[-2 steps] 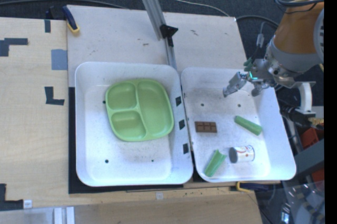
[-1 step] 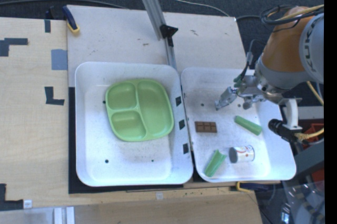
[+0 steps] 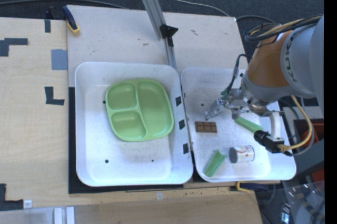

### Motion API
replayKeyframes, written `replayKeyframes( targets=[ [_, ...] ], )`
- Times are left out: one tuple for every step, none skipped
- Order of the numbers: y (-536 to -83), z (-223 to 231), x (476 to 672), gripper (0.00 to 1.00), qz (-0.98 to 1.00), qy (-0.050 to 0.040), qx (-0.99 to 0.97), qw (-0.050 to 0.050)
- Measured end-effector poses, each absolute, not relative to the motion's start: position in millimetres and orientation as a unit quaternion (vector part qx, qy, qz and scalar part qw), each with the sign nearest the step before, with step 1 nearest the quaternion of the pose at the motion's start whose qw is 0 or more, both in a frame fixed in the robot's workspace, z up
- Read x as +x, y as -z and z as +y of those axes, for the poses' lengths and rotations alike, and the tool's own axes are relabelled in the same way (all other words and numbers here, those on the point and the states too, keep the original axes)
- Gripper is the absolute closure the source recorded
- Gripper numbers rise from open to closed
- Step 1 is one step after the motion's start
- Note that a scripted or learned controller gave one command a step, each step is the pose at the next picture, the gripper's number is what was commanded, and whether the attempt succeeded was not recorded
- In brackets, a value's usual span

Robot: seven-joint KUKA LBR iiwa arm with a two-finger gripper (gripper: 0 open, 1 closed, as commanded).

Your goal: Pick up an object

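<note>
We see a pale wooden table (image 3: 31,128) with a smooth matte top, carrying two shallow white plastic bins with rounded corners and speckled floors. The left white bin (image 3: 92,165) holds a glossy light-green plastic plate (image 3: 139,109), rounded-square in shape and split into three moulded compartments, lying flat near the bin's middle. The right white bin (image 3: 202,80) sits just beside it, their rims touching. Over that bin reaches the grey arm (image 3: 303,62), smooth and cylindrical, with a wide orange band (image 3: 266,67) above the wrist. Its metallic claw (image 3: 213,110) hangs low over the right bin's floor, and we cannot tell whether it is spread or pressed together; nothing shows between its tips. Just below the claw lies a small flat brown rectangular block (image 3: 206,127), ridged like a chocolate bar. A long green cylindrical stick (image 3: 248,125) lies slanted to the right of the block. Near the front rim lie a green wedge-shaped piece (image 3: 214,163) and, beside it, a small white cylindrical can (image 3: 242,154) on its side with a dark end.
</note>
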State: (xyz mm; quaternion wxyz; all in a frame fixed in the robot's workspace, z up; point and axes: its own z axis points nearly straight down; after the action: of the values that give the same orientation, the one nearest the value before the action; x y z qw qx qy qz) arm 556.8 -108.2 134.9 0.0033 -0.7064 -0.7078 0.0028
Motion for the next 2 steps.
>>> replayKeyframes(
  targets=[
    [-89.8,-107.8,558.1,0.0,-0.707,0.0007,-0.707,0.0],
    [-101.9,-107.6,558.8,1.0,-0.708,0.0013,-0.706,-0.001]
  ],
)
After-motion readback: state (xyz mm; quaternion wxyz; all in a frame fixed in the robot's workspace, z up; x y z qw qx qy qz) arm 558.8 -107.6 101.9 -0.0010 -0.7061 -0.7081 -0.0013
